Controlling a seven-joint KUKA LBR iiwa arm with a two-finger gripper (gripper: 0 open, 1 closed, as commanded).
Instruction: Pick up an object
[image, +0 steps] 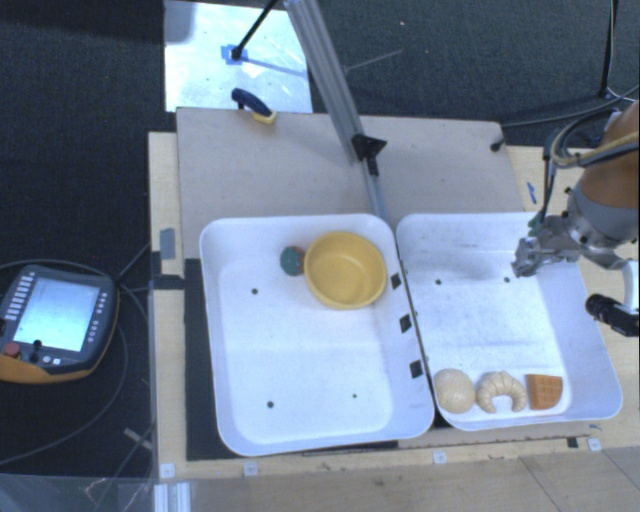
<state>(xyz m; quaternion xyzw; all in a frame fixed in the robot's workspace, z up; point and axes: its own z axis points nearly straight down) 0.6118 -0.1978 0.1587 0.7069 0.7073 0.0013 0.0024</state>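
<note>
— Reaching from three o'clock, the gripper (527, 256) hangs over the right bin's (470, 310) bare upper floor. If it drops there, it'll close on nothing.

— Agreed. The round bun (454, 390), croissant (502, 391) and toast piece (544, 391) sit well apart from it, at six o'clock along the rim.

— Holding anything?

— Nothing visible; its spread I can't tell.
</note>
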